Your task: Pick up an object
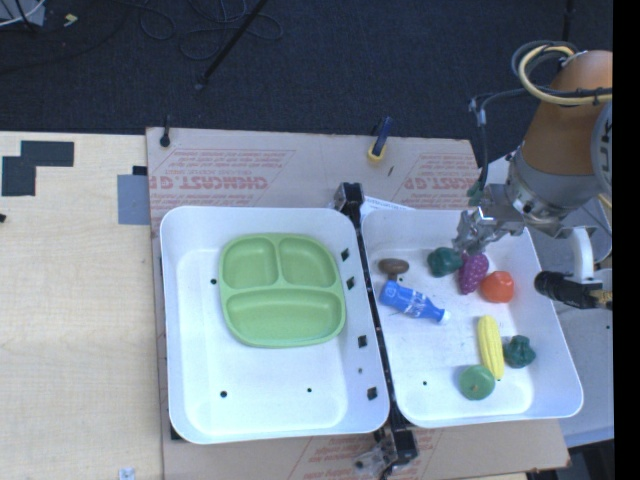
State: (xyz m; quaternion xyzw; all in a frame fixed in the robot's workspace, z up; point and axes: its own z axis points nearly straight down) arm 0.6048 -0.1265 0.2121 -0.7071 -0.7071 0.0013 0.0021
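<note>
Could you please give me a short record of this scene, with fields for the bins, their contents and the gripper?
left bin: green divided plate
right bin: blue bottle, brown pebble, purple grapes, orange fruit, yellow corn, green fruit, two dark green pieces
gripper: low over the right bin's far side, just above the grapes
held: nothing visibly

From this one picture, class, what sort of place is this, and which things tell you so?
Probably a robot lab test bench, not a kitchen. A robot arm reaches over two white bins set on cardboard, the food in the right one is toys such as a corn cob, and loose cables lie on the floor behind.
</note>
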